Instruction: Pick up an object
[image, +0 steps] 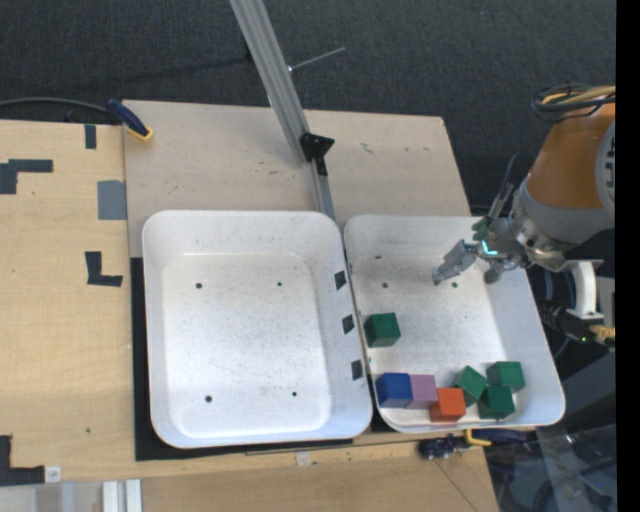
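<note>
This is a robotics lab or test bench, not a home. A bare plywood counter (250, 150) stands on dark grey carpet (420, 50) and carries two shallow white bins (245, 225) side by side on a black mat. Grey tape marks (110, 197) sit on a lighter board along the counter's left edge. A metal rail (275, 75) slants in over the counter's far edge. A grey and orange robot arm (570, 175) reaches over the right bin's far right corner, with small coloured blocks (445, 390) along that bin's near edge.
</note>
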